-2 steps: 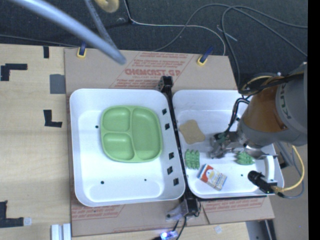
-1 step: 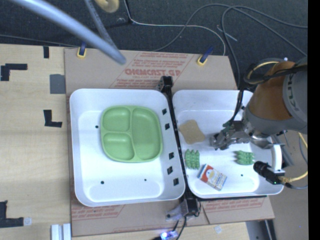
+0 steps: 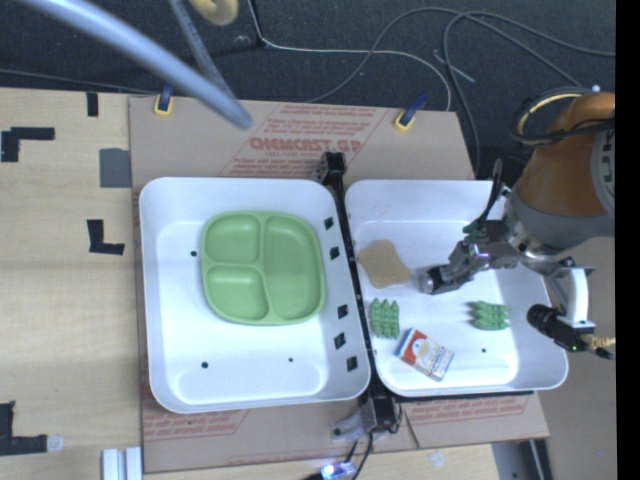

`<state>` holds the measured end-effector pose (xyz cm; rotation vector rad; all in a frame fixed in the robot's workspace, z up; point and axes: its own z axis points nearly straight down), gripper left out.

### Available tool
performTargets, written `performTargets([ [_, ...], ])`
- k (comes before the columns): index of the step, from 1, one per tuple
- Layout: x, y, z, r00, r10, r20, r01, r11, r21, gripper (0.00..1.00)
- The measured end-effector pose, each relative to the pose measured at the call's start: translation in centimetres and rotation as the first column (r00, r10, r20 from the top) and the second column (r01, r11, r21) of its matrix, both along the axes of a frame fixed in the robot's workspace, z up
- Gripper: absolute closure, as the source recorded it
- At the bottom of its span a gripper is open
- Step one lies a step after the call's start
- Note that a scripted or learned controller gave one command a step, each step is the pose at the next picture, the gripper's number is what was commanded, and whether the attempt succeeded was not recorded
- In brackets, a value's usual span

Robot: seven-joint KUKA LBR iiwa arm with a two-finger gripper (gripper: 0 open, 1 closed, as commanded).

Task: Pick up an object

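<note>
One tool (image 3: pixel 440 279) sat low in the right bin (image 3: pixel 500 193), tip pointing left, reaching in from the arm (image 3: pixel 560 183) on the right. Its state could not be told (too small and dark at the tip), and nothing was visibly pinched in it. Nearest to it was the tan flat piece (image 3: pixel 384 264), just beside the tip on the left. Below that lay a green ridged block (image 3: pixel 384 318), and a second green block (image 3: pixel 488 315) sat lower right of the tool, near the wrist. A small red-and-white packet (image 3: pixel 423 354) lay near the bin's front edge. Any of these four could serve as the task's object; all rested on the bin floor, apart from each other. The left bin (image 3: pixel 160 268) held a green divided plate (image 3: pixel 264 267), well apart from the tool.

Risk as judged: the tan piece looked thin and flat, so the tool could close over it and come up bare, or nudge it against the bin divider (image 3: pixel 345 268) instead of gripping it.
</note>
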<state>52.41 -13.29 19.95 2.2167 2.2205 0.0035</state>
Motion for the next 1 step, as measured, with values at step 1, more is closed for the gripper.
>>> performTargets([
  [1,-0.22,4.84,-0.54,1.000,0.003,-0.007,-0.003,1.000,0.003,1.00],
])
